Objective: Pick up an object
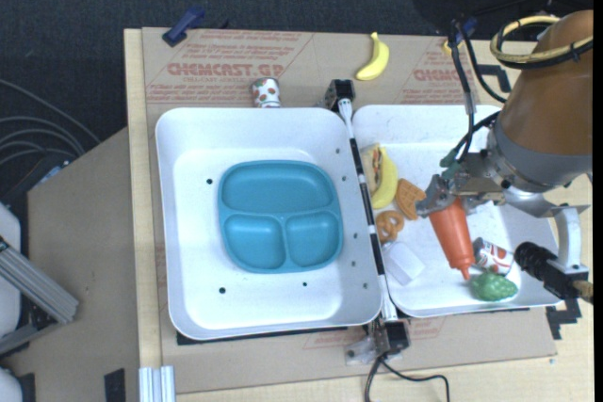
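Well, nearest to me the left bin [179, 231] holds a blue divided tray [280, 214], lying flat in its middle. Just right of that tray, past the rim where the two bins meet, the right bin [424, 297] is crowded: a green lump [494, 286] and a small red-and-white can [494, 256] sit at its near right corner, a clear pale piece [404, 265] lies nearer the tray, and above that a pretzel [390, 224], a brown cookie-like piece [409, 197] and a yellow banana [381, 176] against the shared rim. An orange carrot [455, 237] slants down through the right bin, its thick top end right at the gripper [447, 194], touching or very close; whether it is clasped I cannot tell. The grey arm [546, 108] reaches in from the right. Beyond the tray, on the brown bench board, lie a second banana [374, 60], a small spotted cup [267, 91] and a blue clip [182, 26].
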`<state>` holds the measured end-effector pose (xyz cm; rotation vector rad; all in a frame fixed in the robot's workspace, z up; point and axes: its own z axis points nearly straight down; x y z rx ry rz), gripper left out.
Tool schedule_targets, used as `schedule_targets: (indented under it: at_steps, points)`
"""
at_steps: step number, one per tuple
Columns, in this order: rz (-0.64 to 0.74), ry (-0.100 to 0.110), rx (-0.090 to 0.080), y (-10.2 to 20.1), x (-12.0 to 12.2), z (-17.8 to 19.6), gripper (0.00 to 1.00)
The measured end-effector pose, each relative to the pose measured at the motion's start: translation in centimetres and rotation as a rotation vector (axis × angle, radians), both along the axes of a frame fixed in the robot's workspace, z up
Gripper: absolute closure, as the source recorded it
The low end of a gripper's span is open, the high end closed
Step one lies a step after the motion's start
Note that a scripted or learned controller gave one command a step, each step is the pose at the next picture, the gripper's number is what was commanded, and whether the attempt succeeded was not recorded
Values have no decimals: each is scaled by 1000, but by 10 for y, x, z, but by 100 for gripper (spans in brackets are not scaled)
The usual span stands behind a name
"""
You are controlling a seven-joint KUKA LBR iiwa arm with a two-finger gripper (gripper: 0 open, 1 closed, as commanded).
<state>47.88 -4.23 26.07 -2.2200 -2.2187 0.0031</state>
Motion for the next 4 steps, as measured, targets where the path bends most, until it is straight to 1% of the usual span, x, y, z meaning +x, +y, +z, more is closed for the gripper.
schedule_targets:
  at_steps: [1,2,3,4]
  points:
    - [1,0,0,60,0,-25,100]
    - [0,-4,-1,21,0,-17,100]
    - [1,-4,-1,22,23,-7,100]
    - [1,0,1,55,0,0,100]
